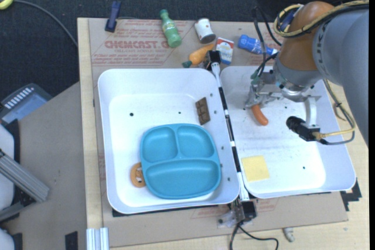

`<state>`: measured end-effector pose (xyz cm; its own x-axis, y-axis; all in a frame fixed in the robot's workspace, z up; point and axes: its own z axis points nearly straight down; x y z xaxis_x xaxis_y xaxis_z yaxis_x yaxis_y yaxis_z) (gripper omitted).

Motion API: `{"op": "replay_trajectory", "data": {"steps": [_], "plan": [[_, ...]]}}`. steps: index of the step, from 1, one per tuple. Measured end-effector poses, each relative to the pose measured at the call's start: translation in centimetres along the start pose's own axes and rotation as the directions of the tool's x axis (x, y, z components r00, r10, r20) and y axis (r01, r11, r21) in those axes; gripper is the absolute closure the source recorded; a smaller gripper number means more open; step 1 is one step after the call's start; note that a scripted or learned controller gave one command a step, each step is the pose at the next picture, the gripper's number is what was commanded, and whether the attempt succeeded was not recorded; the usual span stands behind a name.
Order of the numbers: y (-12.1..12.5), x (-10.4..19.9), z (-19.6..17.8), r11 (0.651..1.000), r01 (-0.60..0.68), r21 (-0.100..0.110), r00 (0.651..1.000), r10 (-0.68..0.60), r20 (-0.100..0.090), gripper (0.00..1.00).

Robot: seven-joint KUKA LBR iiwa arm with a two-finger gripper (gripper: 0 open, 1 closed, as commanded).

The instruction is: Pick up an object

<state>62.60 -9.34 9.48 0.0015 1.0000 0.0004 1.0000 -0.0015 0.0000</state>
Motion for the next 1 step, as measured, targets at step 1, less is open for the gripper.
{"op": "replay_trajectory", "data": {"steps": [1], "plan": [[-4.78,3.53,-9.02,1.0,0.002,-0.001,1.0,-0.002,0.0,1.0]]}}
